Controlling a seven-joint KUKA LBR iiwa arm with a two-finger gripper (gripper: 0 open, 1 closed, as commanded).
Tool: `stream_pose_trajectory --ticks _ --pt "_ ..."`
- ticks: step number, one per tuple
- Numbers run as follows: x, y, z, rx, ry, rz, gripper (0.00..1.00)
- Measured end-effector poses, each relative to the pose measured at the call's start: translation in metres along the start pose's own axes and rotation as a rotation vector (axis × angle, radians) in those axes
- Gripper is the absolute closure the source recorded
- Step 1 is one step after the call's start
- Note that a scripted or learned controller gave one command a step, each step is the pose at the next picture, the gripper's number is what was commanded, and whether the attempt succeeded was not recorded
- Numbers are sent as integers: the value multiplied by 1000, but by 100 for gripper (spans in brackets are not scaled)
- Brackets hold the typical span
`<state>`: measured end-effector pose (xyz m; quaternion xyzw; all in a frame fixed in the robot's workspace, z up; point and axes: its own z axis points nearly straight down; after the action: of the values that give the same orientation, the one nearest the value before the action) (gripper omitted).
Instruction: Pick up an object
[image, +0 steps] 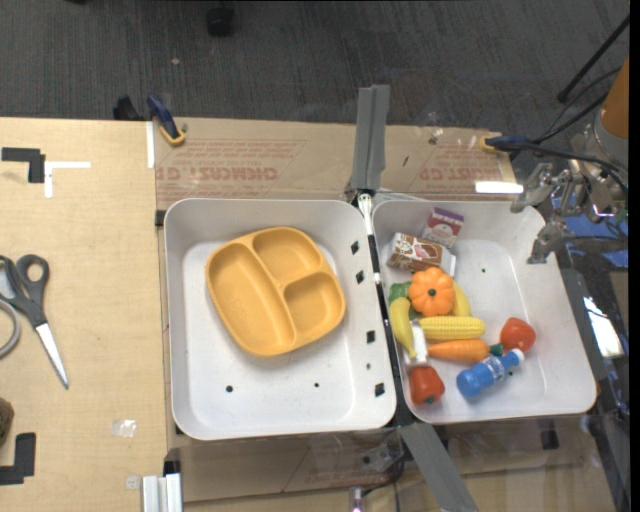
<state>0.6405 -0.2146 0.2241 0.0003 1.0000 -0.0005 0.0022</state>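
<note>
Now the pumpkin (433, 290) sits atop the pile in the right bin (560, 340), likely light, hard and slick, so pinch across its ribbed sides. Arm's gripper (548, 215) hovers by the far rim; jaws' state, can't tell.

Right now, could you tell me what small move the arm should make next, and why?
Probably swing the gripper left over the right bin: it sits at the bin's far right corner, and the toy pumpkin tops the pile beside the divider.
</note>
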Motion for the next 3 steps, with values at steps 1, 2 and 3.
stream_pose_trajectory --ticks 1,2,3 --pt "12 110 130 0 -3 90 0" --pt "35 111 130 1 -1 112 0" --pt "50 117 129 4 -6 118 0"
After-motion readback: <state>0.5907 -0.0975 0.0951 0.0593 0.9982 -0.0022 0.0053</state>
